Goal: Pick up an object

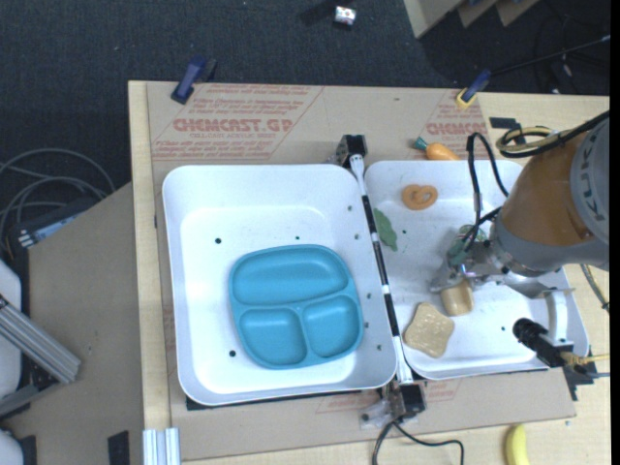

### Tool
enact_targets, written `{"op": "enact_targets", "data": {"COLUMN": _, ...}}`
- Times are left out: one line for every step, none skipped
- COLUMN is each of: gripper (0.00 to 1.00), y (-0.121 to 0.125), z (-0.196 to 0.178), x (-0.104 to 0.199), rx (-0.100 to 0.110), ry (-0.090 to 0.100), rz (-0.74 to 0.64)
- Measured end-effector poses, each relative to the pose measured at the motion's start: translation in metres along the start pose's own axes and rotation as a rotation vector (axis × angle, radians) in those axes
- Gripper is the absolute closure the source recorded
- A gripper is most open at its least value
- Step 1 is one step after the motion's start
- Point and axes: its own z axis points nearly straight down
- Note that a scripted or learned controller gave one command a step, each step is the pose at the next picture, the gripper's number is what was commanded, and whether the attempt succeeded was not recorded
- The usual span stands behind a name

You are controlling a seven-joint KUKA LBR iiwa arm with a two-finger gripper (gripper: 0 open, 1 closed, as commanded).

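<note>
The right bin holds a flat orange ring at its back, a green leaf-like piece by its left wall, a tan bread-like slab at the front and a small tan block just behind it. My gripper hangs low in the middle of this bin, right above the small tan block and close to or touching its top. The arm's grey and orange body covers the bin's right half. I see nothing lifted off the floor.
The left bin holds a blue divided plate. A small orange carrot-like thing lies on the bench behind the right bin, and a yellow thing lies near the front right edge. Clips join the bins at the middle wall.
</note>
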Motion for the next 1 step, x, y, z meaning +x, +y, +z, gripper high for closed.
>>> {"op": "enact_targets", "data": {"gripper": 1.0, "y": 0.0235, "z": -0.0908, "x": 0.0854, "rx": -0.001, "ry": 0.001, "rz": -0.003}}
